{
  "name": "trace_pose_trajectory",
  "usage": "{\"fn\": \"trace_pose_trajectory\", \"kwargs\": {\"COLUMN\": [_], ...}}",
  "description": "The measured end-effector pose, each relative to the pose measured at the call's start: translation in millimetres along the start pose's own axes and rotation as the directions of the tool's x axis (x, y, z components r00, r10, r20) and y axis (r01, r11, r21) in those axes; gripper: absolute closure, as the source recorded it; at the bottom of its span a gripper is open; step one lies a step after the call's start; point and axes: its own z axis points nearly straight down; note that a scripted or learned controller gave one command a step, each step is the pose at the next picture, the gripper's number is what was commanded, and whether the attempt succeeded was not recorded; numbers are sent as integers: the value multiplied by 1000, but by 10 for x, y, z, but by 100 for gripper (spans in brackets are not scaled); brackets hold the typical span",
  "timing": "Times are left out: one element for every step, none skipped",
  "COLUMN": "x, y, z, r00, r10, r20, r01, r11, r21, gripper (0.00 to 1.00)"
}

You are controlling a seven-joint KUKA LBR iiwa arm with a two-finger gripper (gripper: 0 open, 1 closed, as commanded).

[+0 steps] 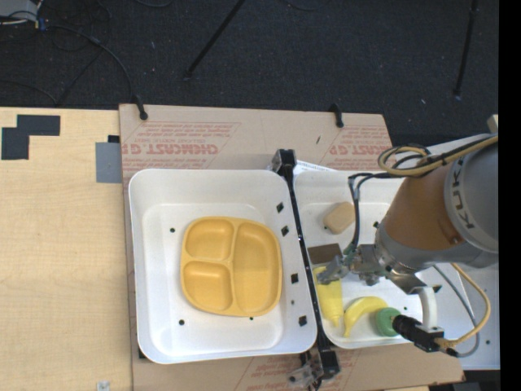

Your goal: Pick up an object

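Beneath my grey arm's jaws (332, 274), whose spread I cannot tell, the right-hand white bin (313, 187) holds a yellow plastic banana (362, 309) near its front edge, likely light, stiff and slippery, best pinched across its curved middle.

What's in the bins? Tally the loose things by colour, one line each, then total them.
Yellow: 3 (divided plate, block, banana)
Tan: 1 (rounded lump)
Green: 1 (small round piece)
Brown: 1 (flat piece)
Total: 6
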Motion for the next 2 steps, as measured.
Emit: {"fn": "trace_pose_trajectory", "kwargs": {"x": [17,-9], "y": [35,11], "z": [-135,-558], "r00": [1000,1000], "r10": [1,2], "r20": [-2,10], "r01": [-1,-2], "r11": [1000,1000], "r21": [-10,3], "gripper": [100,100]}}
